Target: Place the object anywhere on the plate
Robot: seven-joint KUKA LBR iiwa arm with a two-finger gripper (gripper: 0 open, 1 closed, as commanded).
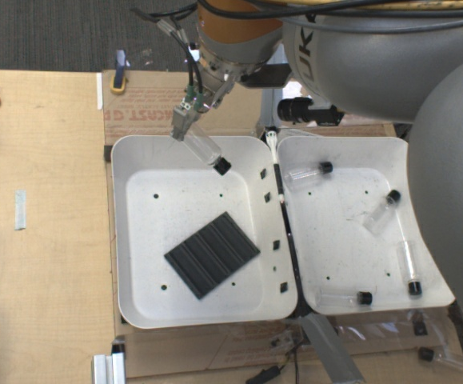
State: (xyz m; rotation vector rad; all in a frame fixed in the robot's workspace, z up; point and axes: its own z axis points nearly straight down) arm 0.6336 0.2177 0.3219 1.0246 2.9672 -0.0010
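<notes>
A dark ridged plate (213,254) lies flat in the left bin (135,214), turned at an angle near its middle. My gripper (183,126) hangs over the bin's far rim, above and behind the plate. It is shut on a clear tube with a black cap (209,154). The tube slants down to the right from the fingertips, its cap end lowest, over the back of the bin. The tube is apart from the plate.
The right bin (351,230) holds several more clear capped tubes, one at the far rim (311,171) and one by the right wall (409,266). A black clip divider (281,206) joins the bins. The arm's grey bulk covers the upper right.
</notes>
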